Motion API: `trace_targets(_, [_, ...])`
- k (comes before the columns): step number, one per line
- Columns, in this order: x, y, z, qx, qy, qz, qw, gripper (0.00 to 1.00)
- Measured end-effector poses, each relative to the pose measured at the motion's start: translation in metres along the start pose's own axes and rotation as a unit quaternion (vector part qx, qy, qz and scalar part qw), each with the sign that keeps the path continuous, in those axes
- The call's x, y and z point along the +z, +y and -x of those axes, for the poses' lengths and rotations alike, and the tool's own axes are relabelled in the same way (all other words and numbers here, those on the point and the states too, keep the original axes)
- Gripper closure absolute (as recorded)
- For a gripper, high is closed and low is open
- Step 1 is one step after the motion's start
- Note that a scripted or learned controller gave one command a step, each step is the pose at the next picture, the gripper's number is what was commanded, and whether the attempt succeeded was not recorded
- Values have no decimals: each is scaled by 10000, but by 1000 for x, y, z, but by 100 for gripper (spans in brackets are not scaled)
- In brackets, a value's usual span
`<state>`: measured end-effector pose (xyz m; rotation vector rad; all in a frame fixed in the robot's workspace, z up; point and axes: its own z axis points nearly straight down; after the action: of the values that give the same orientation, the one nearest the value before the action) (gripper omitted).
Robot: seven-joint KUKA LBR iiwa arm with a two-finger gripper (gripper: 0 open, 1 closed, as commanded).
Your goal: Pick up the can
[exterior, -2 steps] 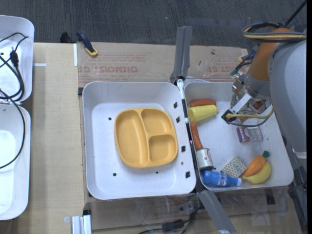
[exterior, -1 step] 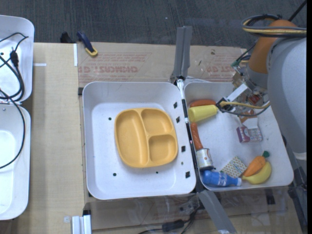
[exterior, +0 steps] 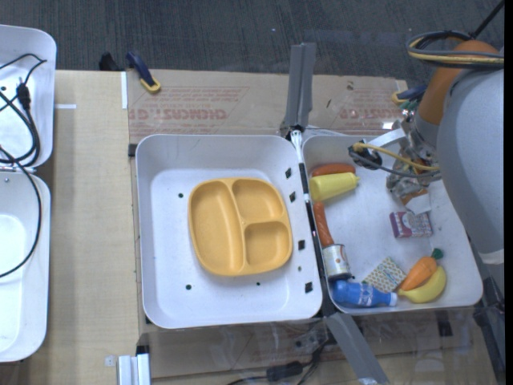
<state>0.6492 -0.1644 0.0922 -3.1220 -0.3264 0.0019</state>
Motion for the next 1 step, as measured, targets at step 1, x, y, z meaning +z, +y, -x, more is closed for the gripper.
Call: trace_targets(1, [-4,3,45,-41,72,-73,9999,0])
